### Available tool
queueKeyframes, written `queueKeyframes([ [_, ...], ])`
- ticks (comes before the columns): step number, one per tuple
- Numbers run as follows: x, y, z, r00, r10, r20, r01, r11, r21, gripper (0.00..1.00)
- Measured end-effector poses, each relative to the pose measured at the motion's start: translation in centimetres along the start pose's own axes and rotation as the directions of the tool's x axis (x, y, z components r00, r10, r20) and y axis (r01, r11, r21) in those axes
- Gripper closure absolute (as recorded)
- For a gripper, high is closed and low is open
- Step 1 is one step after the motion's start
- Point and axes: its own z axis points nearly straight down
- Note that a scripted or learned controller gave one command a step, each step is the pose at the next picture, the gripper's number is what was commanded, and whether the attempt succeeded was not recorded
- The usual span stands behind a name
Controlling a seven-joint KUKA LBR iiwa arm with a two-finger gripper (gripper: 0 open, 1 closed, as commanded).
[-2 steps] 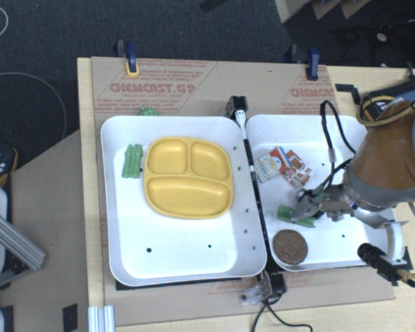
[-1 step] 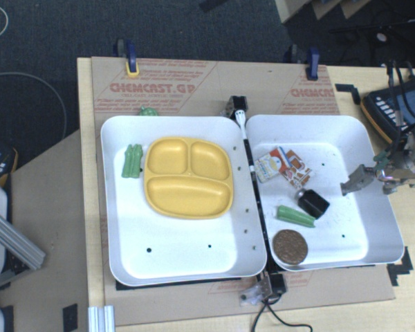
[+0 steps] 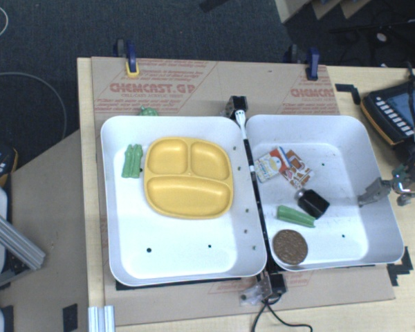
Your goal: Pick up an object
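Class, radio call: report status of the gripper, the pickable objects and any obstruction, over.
Gripper at right bin's right edge, holding nothing. Black block, green piece, brown disc, packet lie untouched. Nothing between gripper and block.

Dark carpet floor (image 3: 90, 19) — brown bench board (image 3: 194, 81) clamped.

Both white bins (image 3: 124, 206) are looking like smooth plastic; the yellow plate (image 3: 189, 178) is showing a soft sheen; the counter (image 3: 194, 81) is looking like matt brown board.
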Motion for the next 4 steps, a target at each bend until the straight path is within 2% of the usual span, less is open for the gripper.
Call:
queueKeyframes([
  [1,9.2,3.7,12.1,1.000,-0.014,-0.001,0.014,1.000,-0.006,0.00],
  [2,8.7,3.6,10.6,1.000,-0.005,0.001,0.005,1.000,-0.007,1.00],
  [3,1.5,5.2,2.0,1.000,-0.001,0.008,0.001,1.000,-0.015,1.00],
  [4,8.6,0.2,-12.0,1.000,-0.013,0.000,0.013,1.000,-0.020,1.00],
])
